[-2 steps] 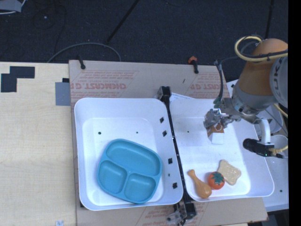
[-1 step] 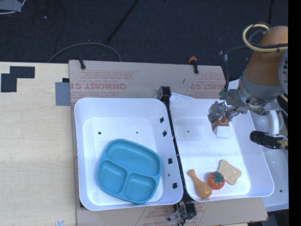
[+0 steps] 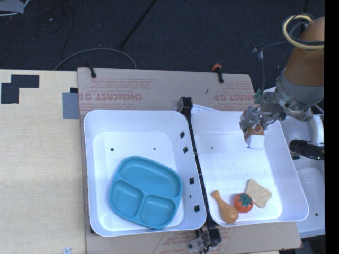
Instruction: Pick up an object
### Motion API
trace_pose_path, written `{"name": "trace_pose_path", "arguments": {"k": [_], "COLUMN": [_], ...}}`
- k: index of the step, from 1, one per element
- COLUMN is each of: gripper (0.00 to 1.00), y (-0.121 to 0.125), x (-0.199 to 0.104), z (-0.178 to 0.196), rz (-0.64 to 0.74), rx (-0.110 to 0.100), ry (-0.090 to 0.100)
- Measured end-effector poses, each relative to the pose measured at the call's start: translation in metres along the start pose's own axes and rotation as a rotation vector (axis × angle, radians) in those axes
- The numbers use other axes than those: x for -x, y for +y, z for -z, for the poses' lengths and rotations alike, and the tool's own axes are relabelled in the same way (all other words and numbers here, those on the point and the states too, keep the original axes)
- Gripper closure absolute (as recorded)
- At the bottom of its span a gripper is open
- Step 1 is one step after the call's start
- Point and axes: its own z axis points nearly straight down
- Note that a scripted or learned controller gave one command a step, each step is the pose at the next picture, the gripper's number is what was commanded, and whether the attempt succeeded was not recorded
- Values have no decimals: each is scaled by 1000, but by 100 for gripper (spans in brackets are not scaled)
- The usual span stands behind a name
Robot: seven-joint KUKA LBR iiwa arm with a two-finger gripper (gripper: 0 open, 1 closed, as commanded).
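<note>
My gripper (image 3: 255, 125) hangs over the far right part of the right bin (image 3: 233, 157), near its back wall. A small brown and white object (image 3: 256, 137) sits between its fingers and pokes out below them, so the gripper is shut on it. Near the bin's front edge lie a tan toy drumstick (image 3: 225, 206), a red tomato (image 3: 243, 202) and a slice of toast (image 3: 258, 192), close together and well in front of the gripper.
A blue divided plate (image 3: 144, 191) lies in the left bin (image 3: 106, 136). A black divider (image 3: 192, 157) with clips runs between the two bins. The grey arm with its orange band (image 3: 304, 52) comes in from the upper right.
</note>
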Motion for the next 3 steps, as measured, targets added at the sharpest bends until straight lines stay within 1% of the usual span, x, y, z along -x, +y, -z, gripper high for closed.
{"name": "trace_pose_path", "arguments": {"k": [1, 2, 3], "gripper": [100, 100, 100], "y": [3, 13, 10], "x": [-54, -103, -161], "z": [-17, -23, -38], "rz": [3, 2, 3], "rx": [-5, -4, -6], "ry": [2, 1, 2]}}
